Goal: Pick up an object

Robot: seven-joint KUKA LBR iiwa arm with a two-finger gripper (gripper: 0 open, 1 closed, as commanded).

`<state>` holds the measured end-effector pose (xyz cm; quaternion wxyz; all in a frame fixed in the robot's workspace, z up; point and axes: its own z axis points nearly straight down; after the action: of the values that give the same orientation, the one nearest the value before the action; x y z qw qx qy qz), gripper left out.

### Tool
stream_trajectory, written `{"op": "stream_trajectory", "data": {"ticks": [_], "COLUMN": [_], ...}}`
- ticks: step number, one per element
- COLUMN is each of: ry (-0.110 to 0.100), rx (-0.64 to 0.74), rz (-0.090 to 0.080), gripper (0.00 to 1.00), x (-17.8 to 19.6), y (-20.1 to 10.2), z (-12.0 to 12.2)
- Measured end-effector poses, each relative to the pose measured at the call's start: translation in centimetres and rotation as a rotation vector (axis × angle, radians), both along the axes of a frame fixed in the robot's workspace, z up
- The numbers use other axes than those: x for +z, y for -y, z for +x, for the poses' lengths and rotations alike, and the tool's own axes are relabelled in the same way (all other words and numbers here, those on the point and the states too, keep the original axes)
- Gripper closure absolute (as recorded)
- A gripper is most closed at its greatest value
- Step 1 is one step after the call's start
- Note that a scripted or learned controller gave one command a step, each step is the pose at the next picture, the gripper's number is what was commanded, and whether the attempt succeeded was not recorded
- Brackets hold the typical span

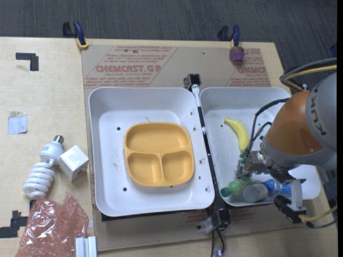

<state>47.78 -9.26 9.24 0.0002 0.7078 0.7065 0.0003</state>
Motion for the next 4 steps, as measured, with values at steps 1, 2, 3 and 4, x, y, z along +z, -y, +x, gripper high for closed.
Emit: {"op": "stream_trajectory", "data": {"ticks": [1,2,3,4], "ry": [0.003,0.000,0.022,0.002], "rx": [0.001,0.003,0.000,0.002], "rz": [-0.001,-0.001,-0.009,0.000], "gripper": [0.00,0.00,0.00,0.00], "x": [1.6,0.0,0.3,0.0], "y": [1.1,2.9,1.6,0.0], "z": [0.1,4.4,0.6,0.1]}}
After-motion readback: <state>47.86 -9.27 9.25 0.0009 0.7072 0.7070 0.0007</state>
